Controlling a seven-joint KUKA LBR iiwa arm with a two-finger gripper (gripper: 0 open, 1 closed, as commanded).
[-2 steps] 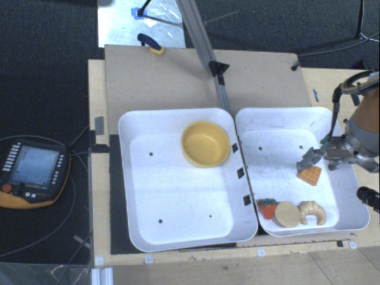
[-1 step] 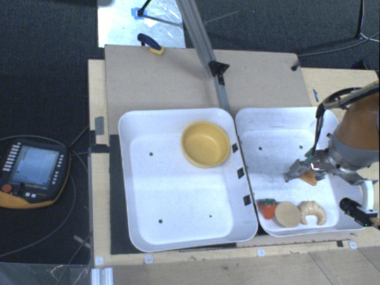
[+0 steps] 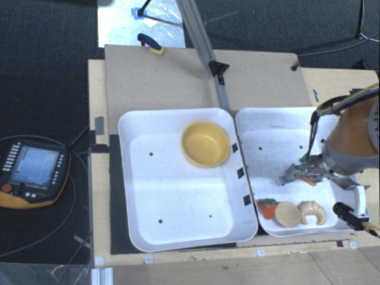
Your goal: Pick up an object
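Note:
My gripper [image 3: 298, 174] is low inside the right white bin [image 3: 273, 126], near its right middle. A small orange item [image 3: 310, 181] shows right beneath it, and I cannot make out what the item is or whether it is gripped. Along the bin's front edge lie a red and green vegetable piece [image 3: 267, 207], a round tan disc [image 3: 287, 214] and a pale croissant [image 3: 313, 212], all just in front of the gripper. A yellow bowl [image 3: 205, 143] sits upright at the back right of the left white bin [image 3: 154, 206].
A slanted metal pole [image 3: 202, 40] crosses the cardboard sheet behind the bins. Black clips [image 3: 240, 173] line the seam between the bins. A teach pendant [image 3: 29, 172] lies on the floor at far left. A blue and yellow clamp [image 3: 149, 42] sits at the back.

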